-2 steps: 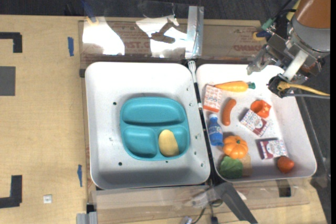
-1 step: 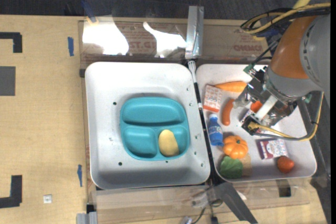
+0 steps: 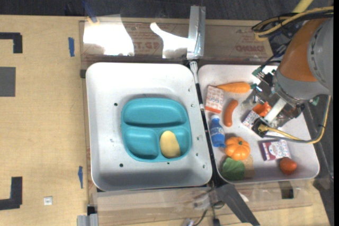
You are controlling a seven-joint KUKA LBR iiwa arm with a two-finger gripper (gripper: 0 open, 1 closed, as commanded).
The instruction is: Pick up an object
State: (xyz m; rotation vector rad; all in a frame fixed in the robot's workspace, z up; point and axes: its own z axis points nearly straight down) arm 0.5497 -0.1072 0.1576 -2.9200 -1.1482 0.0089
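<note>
My gripper [image 3: 259, 113] hangs low over the middle of the right bin [image 3: 305, 141], with the grey arm and its orange band coming in from the upper right. A small orange-red thing [image 3: 261, 109] and a white packet [image 3: 248, 118] lie right at the gripper's tip; whether either is held is hidden. Close by on the left are an orange sausage [image 3: 230, 112], a carrot [image 3: 233, 87] and a red-and-white box [image 3: 214, 99].
The right bin also holds a blue bottle [image 3: 216, 132], a small pumpkin [image 3: 237, 148], a green thing [image 3: 233, 168], a purple packet [image 3: 274, 150] and a red tomato [image 3: 287, 165]. In the left bin [image 3: 100, 114] a teal divided tray [image 3: 153, 114] carries a yellow potato [image 3: 169, 144].
</note>
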